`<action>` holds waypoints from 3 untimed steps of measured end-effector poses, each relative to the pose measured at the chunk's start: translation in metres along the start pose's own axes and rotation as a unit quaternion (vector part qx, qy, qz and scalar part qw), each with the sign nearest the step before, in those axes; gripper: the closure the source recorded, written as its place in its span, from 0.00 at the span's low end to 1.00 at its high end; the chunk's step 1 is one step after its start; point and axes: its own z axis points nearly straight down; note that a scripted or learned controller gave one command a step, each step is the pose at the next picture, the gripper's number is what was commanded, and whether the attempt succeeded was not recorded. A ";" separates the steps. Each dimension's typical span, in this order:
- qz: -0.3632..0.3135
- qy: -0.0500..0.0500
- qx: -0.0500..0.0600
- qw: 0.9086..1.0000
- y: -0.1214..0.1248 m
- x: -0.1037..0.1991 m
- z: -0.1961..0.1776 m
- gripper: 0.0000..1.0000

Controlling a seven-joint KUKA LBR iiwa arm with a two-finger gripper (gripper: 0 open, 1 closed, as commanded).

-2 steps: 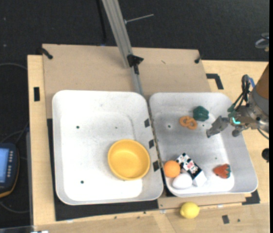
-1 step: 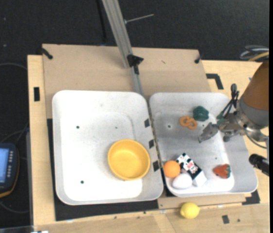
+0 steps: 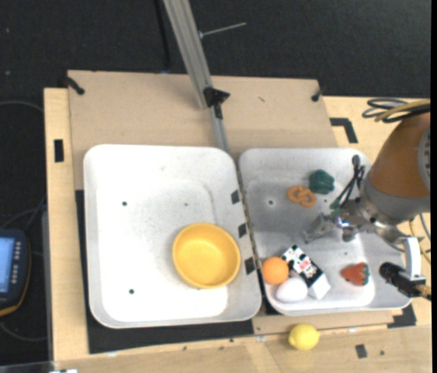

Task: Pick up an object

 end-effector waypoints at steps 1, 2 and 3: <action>0.001 -0.001 -0.002 1.000 0.000 -0.002 0.023 0.00; 0.002 0.000 -0.004 1.000 0.001 -0.002 0.011 1.00; -0.002 0.000 -0.007 1.000 0.002 -0.005 -0.053 1.00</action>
